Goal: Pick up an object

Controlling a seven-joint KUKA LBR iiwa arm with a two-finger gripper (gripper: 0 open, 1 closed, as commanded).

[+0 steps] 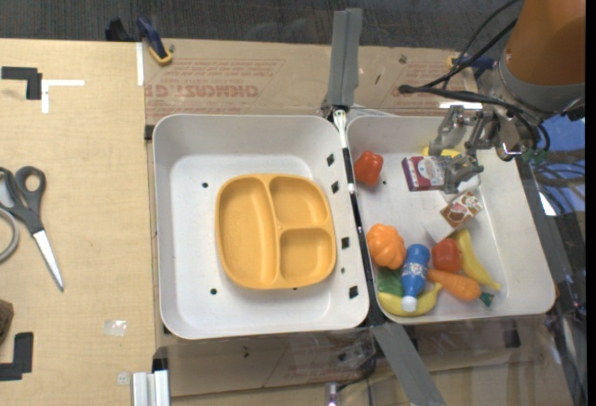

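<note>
Pale wooden bench (74, 209) with a sheet of cardboard (242, 78) under the far side of two shallow white bins set side by side; scissors (33, 218) lie at the left edge. Camera view, left bin (177, 236): holds a yellow-orange plastic tray (276, 231) with three compartments, smooth, rounded corners. Right bin (521, 264): toy food, glossy moulded plastic. Red-orange pepper-like piece (369, 168) near the far left of this bin; small dark red packet (424, 172) to its right; small brown-and-white printed packet (463, 209) further right and nearer. Near end is a cluster, pieces touching: orange pumpkin-like lump (386, 245), blue-and-white bottle (415, 268), red round piece (447, 254), carrot (456, 285), and banana (477, 263) with its long axis running near-right to far-left. Arm enters from the right; gripper (463, 162) sits over the far part of the right bin, metal fingers pointed down. Whether the fingers are apart or together cannot be made out against the clutter. A bit of yellow shows by the gripper; its identity is unclear. Nearest candidates: dark red packet just left of the gripper, brown packet just near of it. Judgement: both are flat and thin, so hard to pinch from above; the cluster is well toward the near end.
</note>
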